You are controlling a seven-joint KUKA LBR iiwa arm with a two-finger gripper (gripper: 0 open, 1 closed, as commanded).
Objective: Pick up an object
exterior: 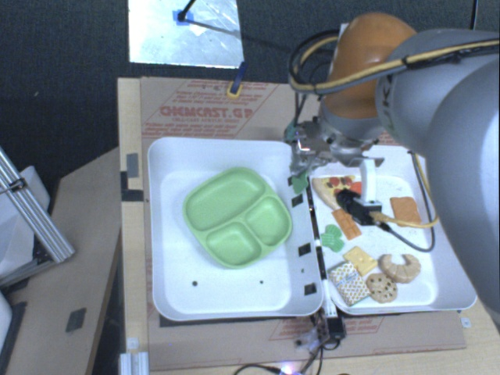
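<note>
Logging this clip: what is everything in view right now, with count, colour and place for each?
bins: two, white, side by side on the bench
cardboard sheet: one, brown with red print, under the bins
shiny sheet: one, silvery, beyond the cardboard
divided plate: one, green, middle of left bin
pizza slice: one, yellow and red, far left of right bin
toast piece: one, orange-brown, right bin
cracker: one, orange, right bin
leafy piece: one, green, right bin by the seam
square: one, yellow, right bin
checked piece: one, pale, near left corner
cookie: one, brown
croissant: one, tan
arm: grey, orange band
gripper: over the bins' seam
</note>
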